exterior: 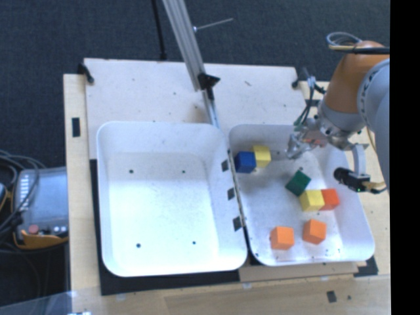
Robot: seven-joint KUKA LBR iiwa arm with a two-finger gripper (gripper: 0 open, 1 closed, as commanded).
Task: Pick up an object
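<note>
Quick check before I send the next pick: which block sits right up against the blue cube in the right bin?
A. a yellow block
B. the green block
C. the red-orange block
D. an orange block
A: the blue cube touches a yellow block on its right, near the right bin's upper left corner; the green block and the two orange blocks lie apart, lower in the bin.

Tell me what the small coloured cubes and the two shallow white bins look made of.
Small coloured cubes, such as the green cube: probably painted wood or foam, with a matte finish, flat even colour and no glints. Right shallow white bin: likely thin moulded plastic, with rounded corners, a soft sheen and dark speckling.
</note>
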